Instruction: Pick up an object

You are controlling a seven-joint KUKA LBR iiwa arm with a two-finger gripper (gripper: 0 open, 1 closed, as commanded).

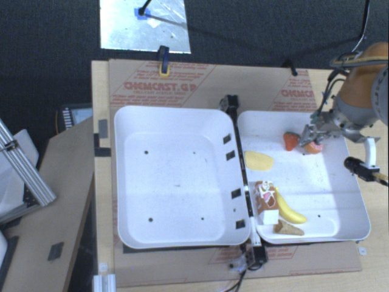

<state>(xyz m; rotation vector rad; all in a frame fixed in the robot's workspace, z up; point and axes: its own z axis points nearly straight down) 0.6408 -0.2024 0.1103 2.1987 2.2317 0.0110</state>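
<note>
My gripper (310, 140) is low in the far right part of the right bin (346, 187). It sits between two orange-red pieces: one (291, 140) just to its left and a smaller one (315, 148) just below it, both partly hidden by the gripper. A pale yellow oval object (259, 160) lies further left near the divider. At the bin's near left corner lie a brown and white box (266, 198), a yellow banana (290, 212) and a tan piece (288, 228).
The left bin (176, 175) stands beside the right one, with black clips (234, 157) along the shared wall. A black fitting (363, 168) on the arm hangs over the right bin's right side. A shiny plate (144, 16) lies beyond the bench.
</note>
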